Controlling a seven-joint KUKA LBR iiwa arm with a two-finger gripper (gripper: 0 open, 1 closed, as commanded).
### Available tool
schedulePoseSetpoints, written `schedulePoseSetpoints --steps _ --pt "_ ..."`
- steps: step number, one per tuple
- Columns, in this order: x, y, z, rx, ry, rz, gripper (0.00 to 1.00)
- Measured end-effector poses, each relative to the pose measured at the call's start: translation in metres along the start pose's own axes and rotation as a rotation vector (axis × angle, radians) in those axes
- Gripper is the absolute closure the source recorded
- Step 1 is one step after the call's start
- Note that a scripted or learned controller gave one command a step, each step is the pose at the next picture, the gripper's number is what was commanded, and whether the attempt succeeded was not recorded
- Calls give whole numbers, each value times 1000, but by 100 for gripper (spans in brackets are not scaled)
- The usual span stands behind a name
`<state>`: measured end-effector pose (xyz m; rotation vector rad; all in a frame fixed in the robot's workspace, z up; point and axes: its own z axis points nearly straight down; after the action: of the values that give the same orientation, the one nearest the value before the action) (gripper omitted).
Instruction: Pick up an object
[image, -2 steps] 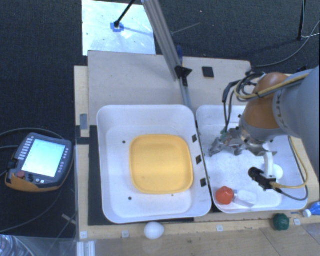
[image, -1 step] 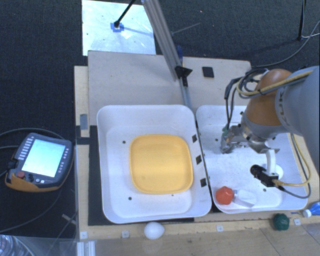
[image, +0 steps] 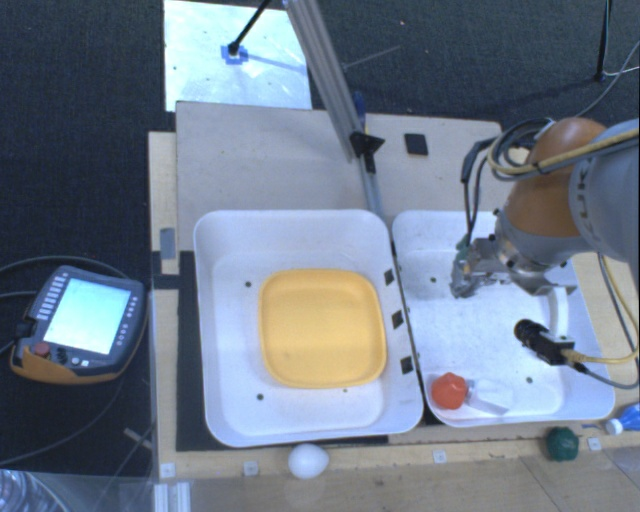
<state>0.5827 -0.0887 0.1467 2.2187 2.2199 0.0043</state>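
A yellow square plate (image: 323, 326) lies in the middle of the left bin (image: 225, 330). In the right bin (image: 430, 255) a small orange-red object with a clear piece attached (image: 452, 390) sits near the front left corner. My gripper (image: 464, 277) hangs over the back part of the right bin, well behind that orange-red object. The grey arm with its orange band (image: 548, 190) comes in from the right. Nothing shows between the gripper's tips.
A white egg-shaped object (image: 308, 461) and a dark green ball (image: 562, 443) lie on the bench in front of the bins. A teach pendant (image: 75, 322) rests at far left. A metal pole (image: 335, 80) slants across the back. Black cable fitting (image: 540, 342) hangs over the right bin.
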Motion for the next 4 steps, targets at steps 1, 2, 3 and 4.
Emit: schedulePoseSetpoints --steps 1,2,3,4 --pt "-2 8 -45 -1 0 0 100" --pt "-11 11 -104 -1 0 0 100" --pt "39 31 -110 2 1 -4 100" --pt "85 49 -114 3 1 -4 100"
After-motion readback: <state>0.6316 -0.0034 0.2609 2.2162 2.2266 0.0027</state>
